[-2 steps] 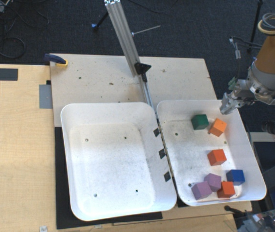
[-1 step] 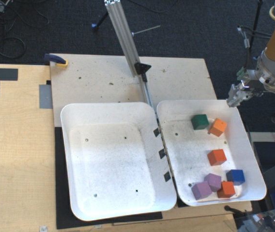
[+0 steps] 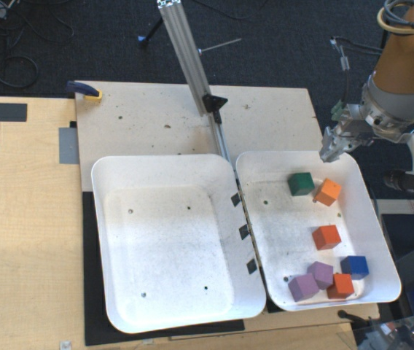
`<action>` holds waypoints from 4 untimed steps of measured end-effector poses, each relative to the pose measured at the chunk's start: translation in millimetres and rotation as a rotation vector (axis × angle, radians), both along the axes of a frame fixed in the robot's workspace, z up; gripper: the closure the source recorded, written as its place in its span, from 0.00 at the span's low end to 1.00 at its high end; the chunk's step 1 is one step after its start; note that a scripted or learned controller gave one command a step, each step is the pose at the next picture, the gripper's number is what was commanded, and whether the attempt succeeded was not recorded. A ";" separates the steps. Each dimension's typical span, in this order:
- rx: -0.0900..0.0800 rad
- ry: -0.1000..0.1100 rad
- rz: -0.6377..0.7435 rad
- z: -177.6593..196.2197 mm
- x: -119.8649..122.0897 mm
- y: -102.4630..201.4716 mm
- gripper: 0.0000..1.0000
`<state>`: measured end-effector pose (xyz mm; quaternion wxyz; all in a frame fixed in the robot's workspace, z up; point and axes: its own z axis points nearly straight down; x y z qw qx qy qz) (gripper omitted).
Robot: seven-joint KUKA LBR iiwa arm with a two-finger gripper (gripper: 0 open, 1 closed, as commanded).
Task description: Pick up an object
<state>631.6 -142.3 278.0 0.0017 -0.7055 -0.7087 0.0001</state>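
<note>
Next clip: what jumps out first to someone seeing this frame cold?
The coloured blocks clustered in the right bin: a green block and orange block near its far end, purple blocks at the near end. The gripper hovers over that bin's far rim, by the orange block.

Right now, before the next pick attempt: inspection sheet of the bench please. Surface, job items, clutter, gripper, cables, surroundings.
Surface: two white bins side by side; left bin bare, speckled with dark marks; right bin holds the blocks.
Job's things: green block and orange block near the far end; red block mid bin; blue block, two purple blocks and a second red block bunched at the near corner.
Clutter: nothing seen in the bins.
Grippers: gripper above the right bin's far rim, holding nothing visible.
Cables: black cables on the dark floor, far left.
Surroundings: aluminium bar slanting over the bench; blue-and-yellow clamp at the board's far left corner.
</note>
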 end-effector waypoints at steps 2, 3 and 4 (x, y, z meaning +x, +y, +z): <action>0.001 0.003 -0.001 -33.0 -8.1 97.5 1.00; 0.001 0.002 -0.001 -30.3 -16.5 144.5 1.00; -0.001 0.004 -0.002 -33.5 -17.9 186.0 1.00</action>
